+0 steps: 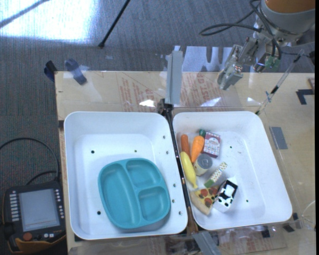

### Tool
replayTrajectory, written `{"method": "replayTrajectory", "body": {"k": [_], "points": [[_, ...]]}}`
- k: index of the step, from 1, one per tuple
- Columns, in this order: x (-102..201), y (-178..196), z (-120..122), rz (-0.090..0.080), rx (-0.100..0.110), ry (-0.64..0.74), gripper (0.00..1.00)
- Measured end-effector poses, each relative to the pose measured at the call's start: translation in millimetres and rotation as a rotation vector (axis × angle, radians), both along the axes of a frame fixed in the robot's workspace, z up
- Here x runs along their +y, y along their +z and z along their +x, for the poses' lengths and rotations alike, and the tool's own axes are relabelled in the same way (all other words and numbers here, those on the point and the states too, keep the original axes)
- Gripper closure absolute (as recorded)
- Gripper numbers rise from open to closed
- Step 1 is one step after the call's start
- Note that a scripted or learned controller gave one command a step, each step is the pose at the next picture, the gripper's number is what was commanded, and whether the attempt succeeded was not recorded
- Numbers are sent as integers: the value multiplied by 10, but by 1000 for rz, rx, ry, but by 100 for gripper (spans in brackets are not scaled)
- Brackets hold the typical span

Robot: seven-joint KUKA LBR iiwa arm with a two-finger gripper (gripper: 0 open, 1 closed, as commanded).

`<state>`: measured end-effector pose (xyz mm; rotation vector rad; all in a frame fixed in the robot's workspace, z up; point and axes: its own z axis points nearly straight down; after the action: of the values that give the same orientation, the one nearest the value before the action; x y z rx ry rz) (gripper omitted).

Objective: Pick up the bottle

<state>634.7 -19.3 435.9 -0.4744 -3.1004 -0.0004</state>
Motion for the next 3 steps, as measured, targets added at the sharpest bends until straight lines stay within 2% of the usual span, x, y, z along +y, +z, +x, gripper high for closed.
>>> {"method": "replayTrajectory", "body": {"k": [1,2,3], "points": [[28,1,0,1,-1,182,100],[-31,4,35,1,-7,290,100],[561,-682,41,1,-3,219,100]]}}
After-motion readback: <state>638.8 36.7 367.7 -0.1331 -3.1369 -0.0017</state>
